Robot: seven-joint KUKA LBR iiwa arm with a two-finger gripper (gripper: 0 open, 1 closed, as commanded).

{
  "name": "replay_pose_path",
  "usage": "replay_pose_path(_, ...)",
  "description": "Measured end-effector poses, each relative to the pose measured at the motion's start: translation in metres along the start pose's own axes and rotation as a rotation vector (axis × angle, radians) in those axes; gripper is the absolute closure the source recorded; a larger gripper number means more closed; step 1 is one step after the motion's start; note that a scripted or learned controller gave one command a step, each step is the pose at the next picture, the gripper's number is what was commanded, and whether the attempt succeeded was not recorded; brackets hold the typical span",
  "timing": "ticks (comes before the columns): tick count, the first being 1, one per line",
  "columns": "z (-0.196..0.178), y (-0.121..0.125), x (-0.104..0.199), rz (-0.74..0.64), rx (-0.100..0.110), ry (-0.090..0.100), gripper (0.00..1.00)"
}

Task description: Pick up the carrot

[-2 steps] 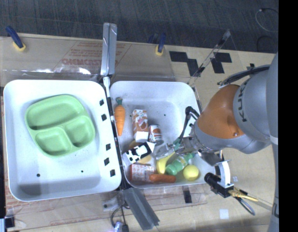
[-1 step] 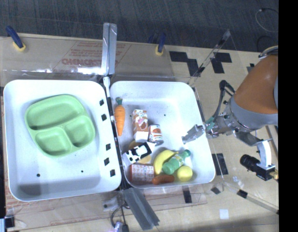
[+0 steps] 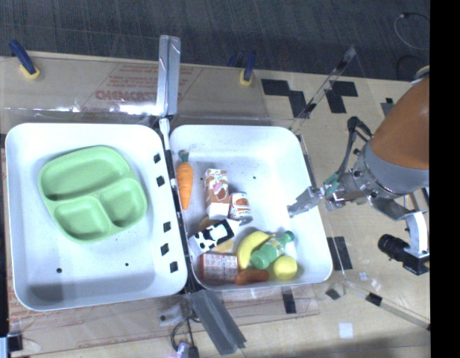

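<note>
Camera view: orange carrot with green top [image 3: 184,183] lies lengthwise against the left wall of the right white bin [image 3: 278,142], apart from the metal two-finger gripper [image 3: 298,207] at the bin's right rim. Jaw opening cannot be determined. Green compartment tray [image 3: 93,192] occupies the left bin.

The two shallow white bins [image 3: 237,144] look like smooth, slightly glossy plastic. The pale green divided tray [image 3: 92,192] is matt plastic. The small orange carrot [image 3: 185,183] has a smooth, plastic-like skin. The light brown bench top [image 3: 215,88] looks like matt wood.
</note>
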State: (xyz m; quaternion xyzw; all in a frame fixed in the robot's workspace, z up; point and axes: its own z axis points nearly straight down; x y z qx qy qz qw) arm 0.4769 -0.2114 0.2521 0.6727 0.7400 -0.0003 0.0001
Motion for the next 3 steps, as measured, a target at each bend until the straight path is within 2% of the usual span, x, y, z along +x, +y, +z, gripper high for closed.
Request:
replay_pose_path(1,0.086,0.007,0.077,-0.214,0.003,0.002,0.0)
replay_pose_path(2,0.13,0.059,0.103,-0.114,0.003,0.001,0.0)
replay_pose_path(3,0.159,0.009,-0.001,-0.117,-0.002,-0.001,0.0)
